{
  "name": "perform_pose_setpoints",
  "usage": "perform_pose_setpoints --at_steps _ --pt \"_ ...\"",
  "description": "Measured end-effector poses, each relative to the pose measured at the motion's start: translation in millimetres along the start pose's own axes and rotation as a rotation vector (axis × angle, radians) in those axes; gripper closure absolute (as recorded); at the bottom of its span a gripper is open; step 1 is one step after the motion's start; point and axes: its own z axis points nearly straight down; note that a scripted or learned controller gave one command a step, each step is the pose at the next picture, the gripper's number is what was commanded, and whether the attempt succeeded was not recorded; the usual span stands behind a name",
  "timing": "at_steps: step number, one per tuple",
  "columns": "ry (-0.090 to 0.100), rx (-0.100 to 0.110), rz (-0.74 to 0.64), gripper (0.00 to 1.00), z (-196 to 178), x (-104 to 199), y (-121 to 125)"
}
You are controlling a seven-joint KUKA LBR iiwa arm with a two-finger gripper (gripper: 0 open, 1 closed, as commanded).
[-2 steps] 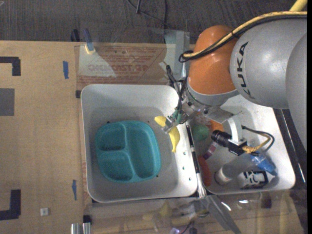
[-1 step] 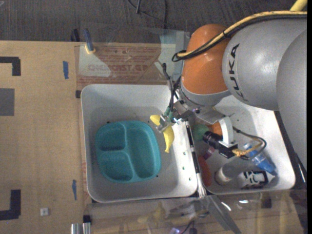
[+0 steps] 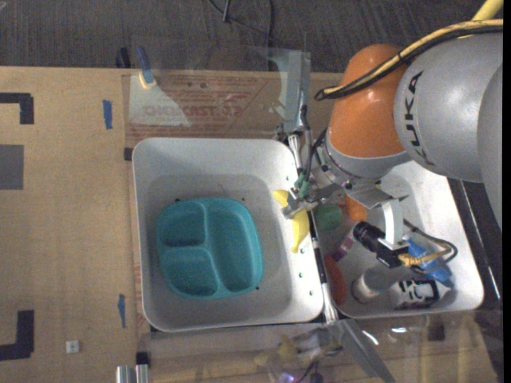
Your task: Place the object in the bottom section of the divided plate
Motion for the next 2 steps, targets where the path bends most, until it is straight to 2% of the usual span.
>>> perform_pose_setpoints --at_steps 1,2 --pt "-0.002 -0.003 0.039 1.0 -31.7 83.0 14.1" --pt "-0.002 -0.003 0.038 0.0 -31.7 82.7 14.0"
